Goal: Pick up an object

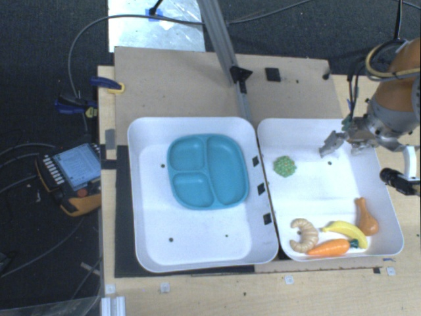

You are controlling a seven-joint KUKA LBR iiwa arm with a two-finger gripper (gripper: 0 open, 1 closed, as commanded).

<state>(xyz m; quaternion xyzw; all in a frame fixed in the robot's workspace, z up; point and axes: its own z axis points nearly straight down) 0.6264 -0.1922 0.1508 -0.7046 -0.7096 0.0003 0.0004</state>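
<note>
In the right bin (309,196) a small green knobbly ball (285,166) lies near the left wall. At the bin's front right corner huddle a tan croissant (302,234), a yellow banana (345,230), an orange carrot (327,247) and a brown drumstick-shaped piece (366,217). My gripper (343,148) hangs over the bin's back right part, to the right of the green ball and well apart from it. Its fingers are spread open and nothing is between them.
The left bin (151,242) holds a blue divided plate (208,171). A metal pole (220,38) slants across the board behind the bins. Cables, clamps and a handheld device (71,170) lie on the dark floor at the left.
</note>
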